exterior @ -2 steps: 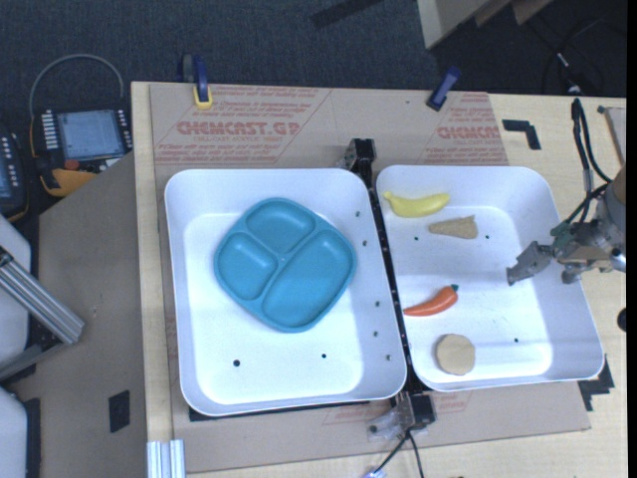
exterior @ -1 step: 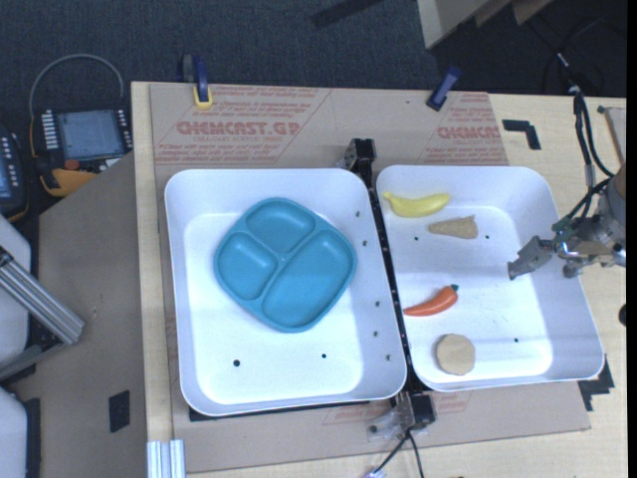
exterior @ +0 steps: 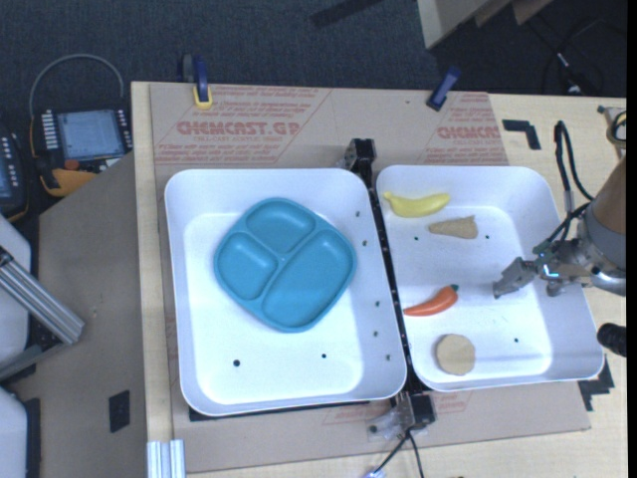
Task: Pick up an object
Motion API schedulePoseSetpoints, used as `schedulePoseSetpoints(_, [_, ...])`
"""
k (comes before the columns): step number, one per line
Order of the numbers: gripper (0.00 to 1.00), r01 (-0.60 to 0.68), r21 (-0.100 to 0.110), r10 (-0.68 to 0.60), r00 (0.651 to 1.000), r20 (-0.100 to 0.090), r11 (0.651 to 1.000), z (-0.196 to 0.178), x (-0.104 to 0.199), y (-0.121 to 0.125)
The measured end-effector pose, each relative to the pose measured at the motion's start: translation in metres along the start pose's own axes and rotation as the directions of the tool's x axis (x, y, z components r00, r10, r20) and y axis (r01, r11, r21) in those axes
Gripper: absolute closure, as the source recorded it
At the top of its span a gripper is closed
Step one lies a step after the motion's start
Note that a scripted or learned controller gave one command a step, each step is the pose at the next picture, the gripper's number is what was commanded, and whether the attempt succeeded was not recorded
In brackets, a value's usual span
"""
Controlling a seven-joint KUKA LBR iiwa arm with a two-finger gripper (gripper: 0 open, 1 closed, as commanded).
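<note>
Over the right-hand shallow white plastic bin (exterior: 537, 182), the grey two-finger gripper (exterior: 520, 279) reaches in from the right, low above the bin floor, with nothing between its fingers; whether they stand apart or together cannot be told from this slanted view. Four candidates for picking lie in this bin: a curved yellow toy banana (exterior: 416, 204) at the far left, a flat tan wedge-shaped piece (exterior: 454, 228) just to its right and slightly nearer, a red-orange toy chili pepper with a green stem (exterior: 433, 304) to the left of the gripper, and a round tan cookie-like disc (exterior: 456, 355) nearer the front edge. The pepper looks like the closest target, lying a little left of and nearer than the fingertips, apart from them. The left-hand shallow white plastic bin (exterior: 199, 366) holds a blue three-compartment plastic plate (exterior: 286, 264), well away from the arm. Judging from here, the main risk is a miss: the pepper is slim, rounded and angled, so fingers closing off-centre or across its length could squeeze it out sideways or push it along the smooth floor toward the divider between the bins. Descending too far could jam the fingertips on the bin floor, while stopping short would close on air. The flat wedge and disc would be harder still, offering little height to pinch.
</note>
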State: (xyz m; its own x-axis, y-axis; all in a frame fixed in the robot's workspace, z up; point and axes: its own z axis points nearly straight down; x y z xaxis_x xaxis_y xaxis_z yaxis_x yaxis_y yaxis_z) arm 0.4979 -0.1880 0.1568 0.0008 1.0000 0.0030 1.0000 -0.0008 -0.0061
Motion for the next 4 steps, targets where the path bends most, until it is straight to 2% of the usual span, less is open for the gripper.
schedulePoseSetpoints(1, [0.0, 0.0, -0.002, 0.0, 1.0, 0.001, 1.0, 0.048, -0.001, -0.01])
schedulePoseSetpoints(2, [0.0, 0.001, -0.003, -0.001, 1.0, 0.001, 1.0, 0.073, -0.001, -0.01])
schedulePoseSetpoints(3, [1.0, 0.0, -0.006, 0.0, 1.0, 0.003, 1.0, 0.062, -0.001, -0.01])
schedulePoseSetpoints(4, [1.0, 0.001, -0.008, -0.001, 1.0, 0.005, 1.0, 0.003, -0.006, -0.011])
